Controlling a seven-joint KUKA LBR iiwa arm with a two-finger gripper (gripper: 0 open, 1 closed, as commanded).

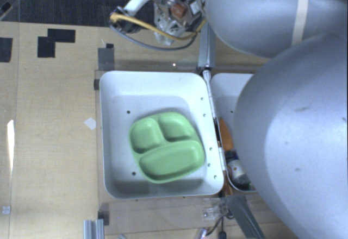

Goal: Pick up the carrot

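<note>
My gripper (173, 21) hangs above the bench beyond the bins' far edge; whether the jaws are apart I cannot tell. The carrot (225, 138) lies in the right bin against the dividing wall, long axis along it, well nearer the camera than me

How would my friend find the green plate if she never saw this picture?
Look at the left white bin, the square one beside the wooden bench top. The green plate lies in its middle, tilted a bit. It is the bin's one pale green thing, split into three compartments.
</note>
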